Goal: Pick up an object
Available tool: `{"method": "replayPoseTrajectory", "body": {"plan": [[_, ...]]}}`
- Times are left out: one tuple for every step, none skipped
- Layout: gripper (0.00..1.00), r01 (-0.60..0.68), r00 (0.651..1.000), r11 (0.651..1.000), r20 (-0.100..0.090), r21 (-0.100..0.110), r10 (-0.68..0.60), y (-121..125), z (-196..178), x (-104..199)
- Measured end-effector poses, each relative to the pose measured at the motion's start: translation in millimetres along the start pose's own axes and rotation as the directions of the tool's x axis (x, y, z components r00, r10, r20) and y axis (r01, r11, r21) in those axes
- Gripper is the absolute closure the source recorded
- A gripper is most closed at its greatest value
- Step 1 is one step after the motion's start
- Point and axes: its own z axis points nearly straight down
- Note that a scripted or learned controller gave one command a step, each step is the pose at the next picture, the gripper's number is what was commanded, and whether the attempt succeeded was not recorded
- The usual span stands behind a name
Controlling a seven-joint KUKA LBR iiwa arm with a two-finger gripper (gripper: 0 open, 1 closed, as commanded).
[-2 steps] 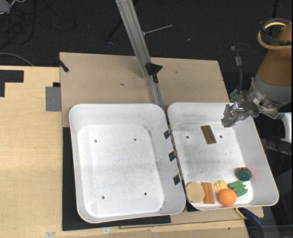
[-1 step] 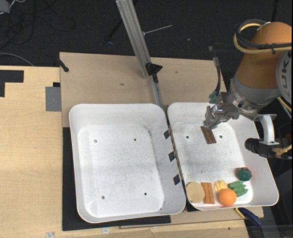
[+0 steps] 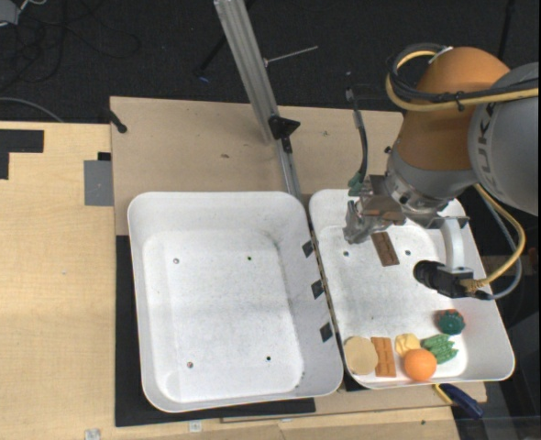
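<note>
Early in the task, by the look of things: nothing lifted yet, nothing gripped. Gripper low over the far half of the right bin, near that bin's inner wall, under the grey and orange arm reaching in from the right. Cannot tell whether wide or narrow from this slanted angle, with the wrist covering most of the tool. No sign of any object caught in it.

Just beside the gripper, toward the near side, a short brown strip on the bin floor; possibly a loose item, possibly part of the tool, too unclear to call.

Candidates for picking all bunched along the near edge of the right bin, well apart from the gripper: a pale round piece, touching a tan slab; next to those a small yellow piece, an orange ball, a green leafy piece and a dark green ball a little farther back. Tightly packed, so likely awkward to close on one without nudging its neighbours.

Left bin beside it, not involved at this point.

Left to do, as judged from here: choose one item, travel to the near edge, descend, close, lift clear of the bin
</note>
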Motion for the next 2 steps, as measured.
{"method": "replayPoseTrajectory", "body": {"plan": [[1.0, -0.001, 1.0, 1.0, 0.0, 0.0, 0.001, -4, 12, 52], [1.0, 0.001, 1.0, 1.0, 0.0, -0.002, -0.001, 6, 18, 113]]}}
